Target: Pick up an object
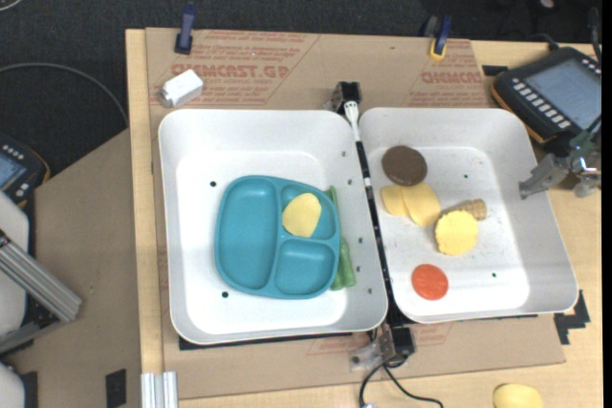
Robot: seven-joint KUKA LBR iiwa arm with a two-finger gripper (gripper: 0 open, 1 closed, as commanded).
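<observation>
From my screen, the left bin sits farthest from the gripper, holding a teal tray with a yellow piece in its upper right compartment and a green strip along its far edge. Closer in, the right bin carries the loose things: a brown disc, two pale yellow slices just below it, a yellow round, a small tan cone touching that round's top, and an orange disc nearest the bin's front. The gripper hangs at that bin's right rim, fingers pointing left and down toward the bin, well apart from every item. I see nothing between its fingers; whether they are spread or closed I cannot tell.
</observation>
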